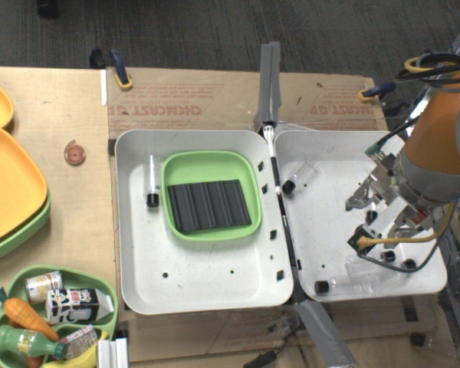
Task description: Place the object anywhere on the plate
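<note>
Wooden worktop (77, 113) on my feed: the left bin (138, 282) holds a green plate (211, 164) with a dark ribbed slab (208, 205) on it, clear tube (152, 181) just beside. Right bin (322, 198) has the end effector (376, 221) hovering over it; can't tell its grip, too cluttered.

- The plate (211, 163) is light green, square with rounded corners and a raised rim. It lies flat in the left bin, toward that bin's far half and a little right of its middle.
- The object (211, 205), a dark grey ribbed rectangular slab, lies flat on the plate. It covers most of the plate's near part, long side running left to right, slightly skewed, with the green rim showing all around it.
</note>
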